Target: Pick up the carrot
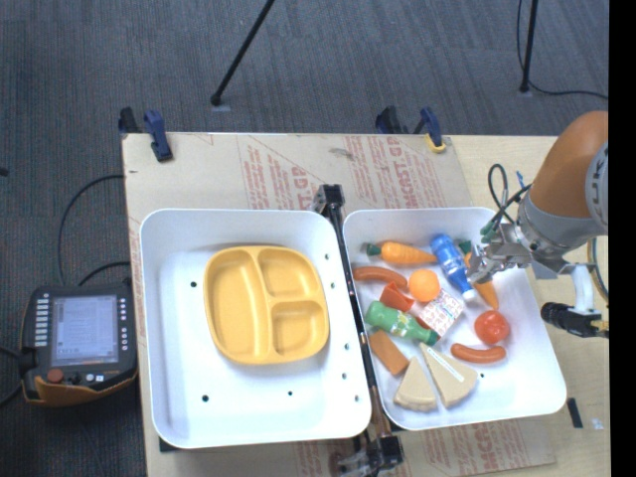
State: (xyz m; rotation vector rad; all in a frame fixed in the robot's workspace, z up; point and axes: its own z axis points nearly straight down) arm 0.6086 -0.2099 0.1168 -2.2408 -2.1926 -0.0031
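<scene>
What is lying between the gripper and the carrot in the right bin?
In the camera view, the blue bottle lies between the gripper and the carrot. It lies tilted, close beside the gripper, in the right bin.

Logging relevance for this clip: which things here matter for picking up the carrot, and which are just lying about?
Job:
carrot, in the right bin
gripper

Lying about:
blue bottle
orange
tomato
green bottle
sausage
yellow tray in the left bin
</scene>
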